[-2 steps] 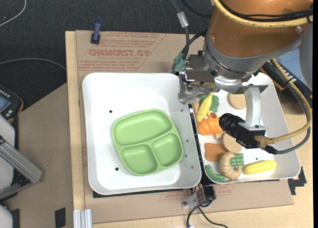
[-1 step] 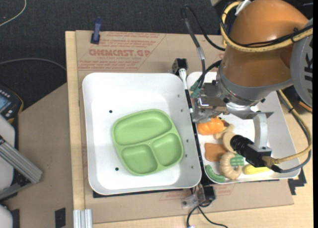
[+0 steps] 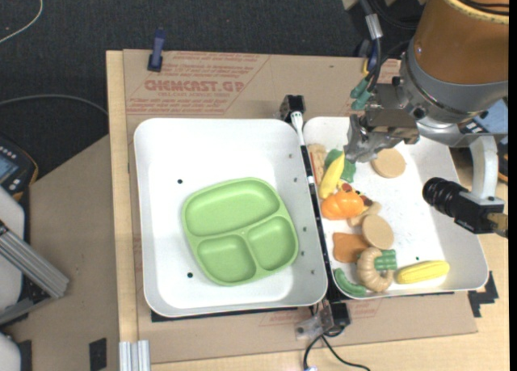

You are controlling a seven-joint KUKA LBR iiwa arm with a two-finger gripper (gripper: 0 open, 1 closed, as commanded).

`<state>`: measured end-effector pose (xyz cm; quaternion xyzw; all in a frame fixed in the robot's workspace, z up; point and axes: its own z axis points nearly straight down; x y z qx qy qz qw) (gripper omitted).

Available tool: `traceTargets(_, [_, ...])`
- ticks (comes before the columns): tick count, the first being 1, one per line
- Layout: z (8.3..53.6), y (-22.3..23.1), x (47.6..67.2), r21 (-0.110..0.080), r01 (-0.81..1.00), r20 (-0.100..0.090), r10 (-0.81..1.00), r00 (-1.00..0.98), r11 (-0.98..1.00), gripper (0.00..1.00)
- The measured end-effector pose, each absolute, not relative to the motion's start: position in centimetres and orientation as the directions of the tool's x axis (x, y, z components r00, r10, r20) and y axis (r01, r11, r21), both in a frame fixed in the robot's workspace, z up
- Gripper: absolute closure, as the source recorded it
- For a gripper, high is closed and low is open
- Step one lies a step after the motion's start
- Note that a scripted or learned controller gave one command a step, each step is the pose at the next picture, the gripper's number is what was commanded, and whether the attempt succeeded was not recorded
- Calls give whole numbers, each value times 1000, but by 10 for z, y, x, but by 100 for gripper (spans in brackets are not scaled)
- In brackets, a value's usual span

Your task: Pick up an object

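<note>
Toy food lies heaped in the right bin (image 3: 452, 280): a yellow banana (image 3: 331, 175) against the bin's left wall, an orange piece (image 3: 342, 204) just below it, a tan disc (image 3: 377, 232), a brown wedge (image 3: 349, 246), a corn cob (image 3: 422, 271) near the front edge and a round cracker (image 3: 389, 163) farther back. The gripper (image 3: 359, 149) hangs over the banana's upper end; I cannot tell how it is set. The left bin (image 3: 161, 159) carries a green divided plate (image 3: 239, 230). Both bins rest on a cardboard-covered tabletop (image 3: 194, 82).
</note>
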<state>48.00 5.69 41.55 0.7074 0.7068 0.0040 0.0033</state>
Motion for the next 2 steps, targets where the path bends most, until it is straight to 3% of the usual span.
traceTargets(1, [346, 16, 514, -5, 1000, -1, 1000, 4, -4, 100])
traceTargets(2, [334, 0, 493, -5, 1000, 0, 1000, 3, -3, 100])
